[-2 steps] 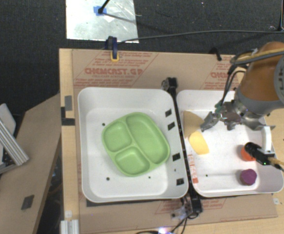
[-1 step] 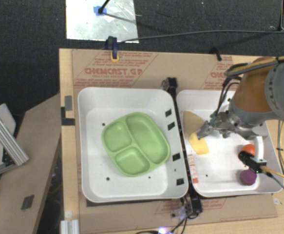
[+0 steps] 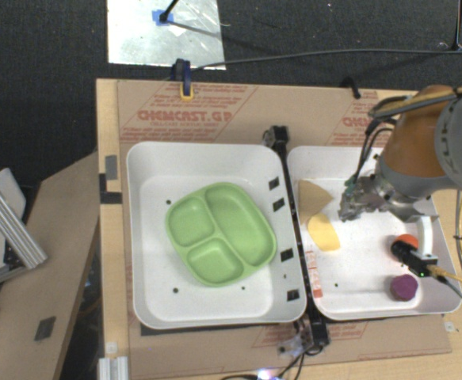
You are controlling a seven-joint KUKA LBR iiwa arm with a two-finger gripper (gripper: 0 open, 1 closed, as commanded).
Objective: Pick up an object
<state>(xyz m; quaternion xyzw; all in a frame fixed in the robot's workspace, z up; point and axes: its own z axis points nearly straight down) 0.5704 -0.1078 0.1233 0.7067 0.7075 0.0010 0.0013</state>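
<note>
My gripper (image 3: 350, 207) hangs over the right bin (image 3: 349, 305), its arm reaching in from the right. Just below and left of it a pale yellow block (image 3: 323, 233) lies on the bin floor. A tan wedge (image 3: 313, 195) lies to the gripper's left, near the bin's left wall. A purple round object (image 3: 404, 287) rests in the bin's near right corner. A small orange object (image 3: 406, 241) shows to the right, partly hidden by the robot's parts. Nothing is visibly held.
The left bin (image 3: 151, 291) holds a green divided plate (image 3: 219, 233) with three compartments. A black divider with clips (image 3: 290, 228) runs between the two bins. Brown cardboard (image 3: 215, 109) lies under both bins.
</note>
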